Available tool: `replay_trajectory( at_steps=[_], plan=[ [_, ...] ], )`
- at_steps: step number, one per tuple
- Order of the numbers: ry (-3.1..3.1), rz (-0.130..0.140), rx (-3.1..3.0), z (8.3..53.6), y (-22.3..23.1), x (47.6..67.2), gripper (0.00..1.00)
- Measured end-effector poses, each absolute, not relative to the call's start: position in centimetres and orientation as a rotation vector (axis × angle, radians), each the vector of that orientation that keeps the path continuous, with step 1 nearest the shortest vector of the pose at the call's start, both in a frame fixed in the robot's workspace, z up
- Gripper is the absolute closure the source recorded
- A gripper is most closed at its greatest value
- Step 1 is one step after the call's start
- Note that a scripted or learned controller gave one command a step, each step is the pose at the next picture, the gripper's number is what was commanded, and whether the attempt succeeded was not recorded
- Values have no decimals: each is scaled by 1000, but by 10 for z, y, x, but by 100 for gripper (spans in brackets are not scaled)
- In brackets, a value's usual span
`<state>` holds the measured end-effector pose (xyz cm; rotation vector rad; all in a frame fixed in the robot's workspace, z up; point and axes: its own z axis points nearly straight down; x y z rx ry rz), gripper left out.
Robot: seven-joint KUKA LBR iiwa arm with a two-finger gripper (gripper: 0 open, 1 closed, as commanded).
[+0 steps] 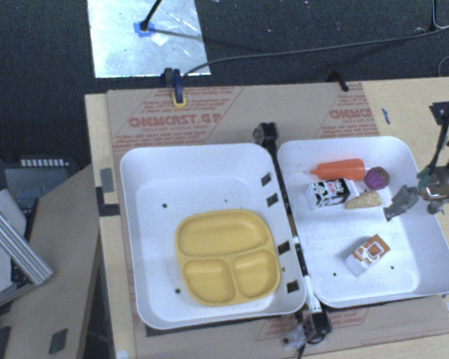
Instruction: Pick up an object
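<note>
The right bin [432,274] holds several small items. An orange carrot [338,169] lies at the back, with a purple round piece [376,177] just right of it. In front of the carrot lies a black-and-white carton [328,193], and a beige wedge [364,200] rests beside the carton. Alone toward the front sits an orange-and-white box [368,253]. My gripper [401,201] comes in over the bin's right side. It hangs just right of the beige wedge and behind the box, with nothing seen in it.
The left bin [143,182] holds a yellow divided plate [226,256]. A black clip strip [285,224] runs down the seam between the bins. Cardboard [226,112] lies under both bins, and a cable [315,50] crosses the dark floor behind.
</note>
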<state>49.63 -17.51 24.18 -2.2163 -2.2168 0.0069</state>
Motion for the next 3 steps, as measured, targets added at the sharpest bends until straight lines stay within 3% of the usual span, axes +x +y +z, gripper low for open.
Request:
replay_trajectory(
  at_steps=[1,3],
  plan=[
    [-2226,-1,-2219,246,-175,499,0],
    [-2221,1,-2218,133,-178,498,0]
  ],
)
